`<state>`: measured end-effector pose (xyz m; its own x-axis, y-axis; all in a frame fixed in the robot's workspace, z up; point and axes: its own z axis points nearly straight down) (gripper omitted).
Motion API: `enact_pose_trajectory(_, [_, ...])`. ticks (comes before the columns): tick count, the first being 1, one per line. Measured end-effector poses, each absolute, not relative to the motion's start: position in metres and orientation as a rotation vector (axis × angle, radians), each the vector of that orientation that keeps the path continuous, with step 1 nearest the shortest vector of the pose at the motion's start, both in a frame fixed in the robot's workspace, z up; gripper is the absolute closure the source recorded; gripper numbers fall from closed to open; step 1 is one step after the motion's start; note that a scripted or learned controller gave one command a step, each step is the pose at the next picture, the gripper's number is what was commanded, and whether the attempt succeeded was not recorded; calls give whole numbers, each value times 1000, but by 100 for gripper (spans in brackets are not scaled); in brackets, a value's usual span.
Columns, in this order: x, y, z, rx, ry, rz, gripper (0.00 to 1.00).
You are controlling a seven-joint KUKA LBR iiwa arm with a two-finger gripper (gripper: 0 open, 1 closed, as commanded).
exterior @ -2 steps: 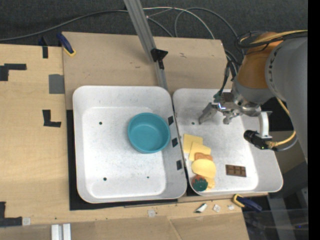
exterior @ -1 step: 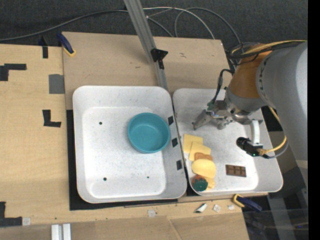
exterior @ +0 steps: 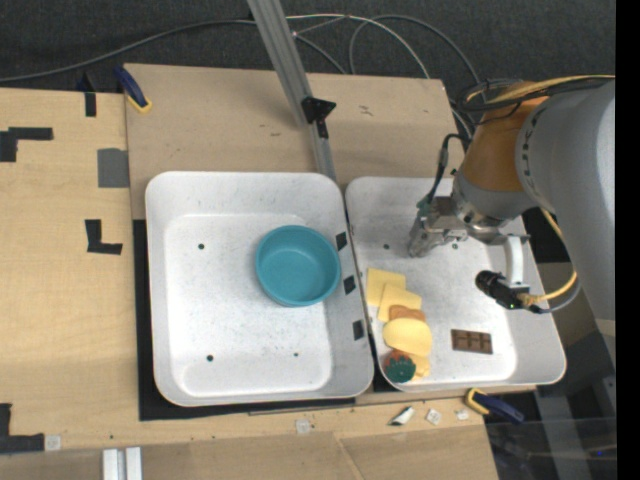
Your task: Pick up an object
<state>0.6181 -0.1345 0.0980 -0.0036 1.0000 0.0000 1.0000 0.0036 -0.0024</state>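
Note:
My gripper hangs over the upper middle of the right bin, its fingers pointing down at the bare bin floor with nothing seen between them. Below and left of it lie yellow pieces, a rounder yellow object and a small teal and orange item near the bin's front left corner. A brown chocolate-like bar lies in the front right of that bin. A teal bowl stands in the left bin, towards its right side.
A grey slanted pole rises from the back between the bins. Cables trail behind the right bin. A black and white fitting on the arm hangs over the right bin's right side. Small clips lie in front of it.

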Motion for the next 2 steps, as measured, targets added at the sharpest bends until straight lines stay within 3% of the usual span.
enact_pose_trajectory(2, [613,-143,198,-2224,-2225,-3,100])
